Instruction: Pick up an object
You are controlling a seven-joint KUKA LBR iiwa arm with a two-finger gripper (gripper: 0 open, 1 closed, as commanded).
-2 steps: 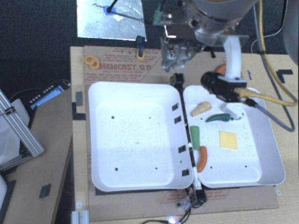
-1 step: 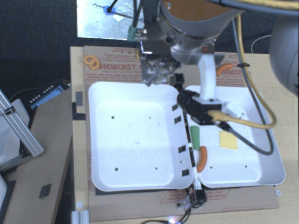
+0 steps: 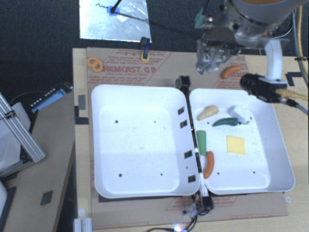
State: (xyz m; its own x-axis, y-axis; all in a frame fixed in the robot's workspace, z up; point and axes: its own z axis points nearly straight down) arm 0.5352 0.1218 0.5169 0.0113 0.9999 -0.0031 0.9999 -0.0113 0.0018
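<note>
The left bin (image 3: 140,139) holds no loose items. The right bin (image 3: 270,173) contains five objects (all lying flat): a yellow square (image 3: 236,145), a teal pepper-shaped piece (image 3: 225,122), a green block (image 3: 201,140) against the divider, an orange sausage (image 3: 209,164) just below it, and a beige piece (image 3: 208,112) near the top. The gripper (image 3: 211,62) hangs above the bench behind the right bin, carrying nothing; jaw width cannot be determined.

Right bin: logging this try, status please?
Gripper up behind the right bin, nothing seen in it. Yellow square, green pepper, carrot lying in bin. Nothing in the way.
</note>
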